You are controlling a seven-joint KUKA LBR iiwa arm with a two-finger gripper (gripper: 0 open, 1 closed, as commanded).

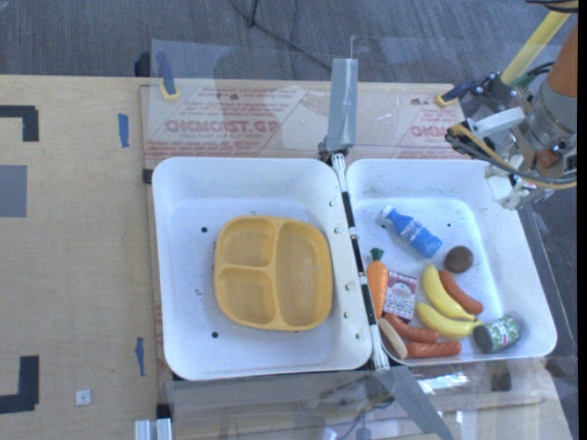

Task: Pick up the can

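Observation:
The can is green with a dark end and lies on its side in the near right corner of the right bin, just right of a banana. My gripper hangs over the far right rim of that bin, well away from the can, with cables and a grey wrist above it. I see nothing held in it.
The right bin also holds a blue bottle, a brown ball, a carrot, a red and white packet and sausages. A yellow divided plate lies in the left bin.

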